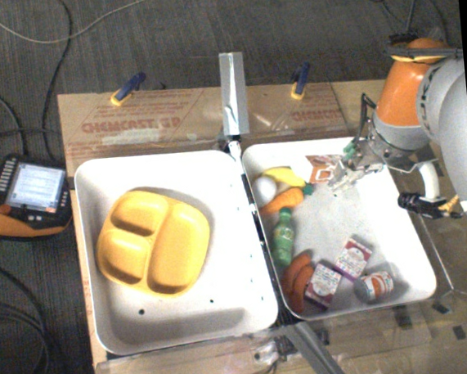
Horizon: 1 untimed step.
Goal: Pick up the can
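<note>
White shallow right bin (420,242) holds the small red-and-silver metal can (375,286), lying sideways near its front corner. Expect a rigid, slick, rolling body; grasp across its middle. Metal two-finger gripper (349,171) hovers well apart; grip state unreadable.

— Can you see the gripper (345,173) well?

— Not really. It is looking like a small shiny blur, so I can't tell how it is standing.

— What about the arm (422,102)?

— Its grey part is running off the right side.

— And the little card (322,168) near the top of the right bin (415,243)?

— The gripper is covering one corner. The print is too tiny to read.

— Is the can (376,286) clear?

— Its label is looking smeary. The two small cartons (340,269) beside it are too fuzzy to read.

— And the orange thing (298,273) by the green bottle (283,236)?

— One carton is hiding part of it. Maybe it's a carrot.
</note>
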Tool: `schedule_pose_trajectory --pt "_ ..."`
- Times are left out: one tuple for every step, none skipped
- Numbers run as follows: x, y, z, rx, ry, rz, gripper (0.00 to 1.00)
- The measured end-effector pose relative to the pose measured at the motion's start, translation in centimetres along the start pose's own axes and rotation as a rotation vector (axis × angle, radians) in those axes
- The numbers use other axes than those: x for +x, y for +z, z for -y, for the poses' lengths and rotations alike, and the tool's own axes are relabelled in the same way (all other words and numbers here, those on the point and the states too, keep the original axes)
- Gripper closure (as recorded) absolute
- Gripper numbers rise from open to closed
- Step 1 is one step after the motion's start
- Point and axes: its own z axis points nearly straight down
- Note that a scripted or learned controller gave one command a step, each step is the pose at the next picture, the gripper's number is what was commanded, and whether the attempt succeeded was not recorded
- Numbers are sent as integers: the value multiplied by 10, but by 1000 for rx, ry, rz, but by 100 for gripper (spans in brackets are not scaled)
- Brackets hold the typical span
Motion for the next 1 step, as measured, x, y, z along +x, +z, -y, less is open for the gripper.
schedule_pose_trajectory --pt "0 0 0 0 0 1 0"
